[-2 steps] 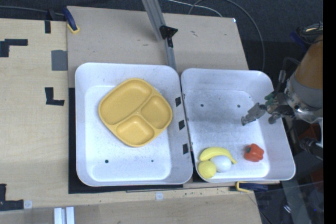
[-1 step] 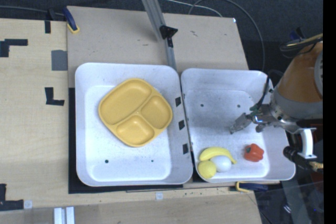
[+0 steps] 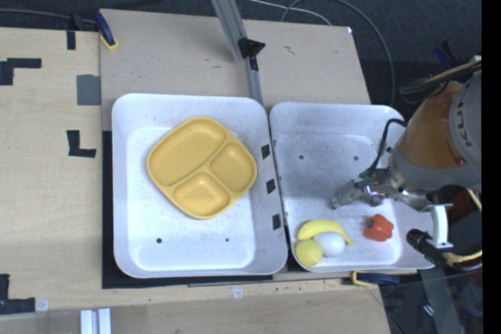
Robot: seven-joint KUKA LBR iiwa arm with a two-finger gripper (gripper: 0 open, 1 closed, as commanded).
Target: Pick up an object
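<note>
Camera view from above the bench, two shallow white bins side by side. Left bin [image 3: 129, 168]: one yellow divided plate [image 3: 202, 167] with three compartments, set at an angle near the bin's middle, nothing on it. Right bin [image 3: 329, 125]: a small cluster along the near wall, with a banana [image 3: 322, 228] curved over a white ball [image 3: 333, 245] and a lemon [image 3: 308, 252], all three touching or nearly so. Just to the right of that cluster, apart from it, a red pepper [image 3: 379, 228]. Grey arm [image 3: 438, 141] with orange band reaching in from the right, wrist low over the right bin. Gripper [image 3: 344, 198] pointing left across the bin floor, above the banana and to the left of the pepper, near both but touching neither. Jaws too small and blurred to read as apart or together; nothing visible between them. Behind the bins, a slanted metal pole [image 3: 223, 0] rising from the bench top, and thin cables [image 3: 329, 8] looping across the dark floor beyond.
</note>
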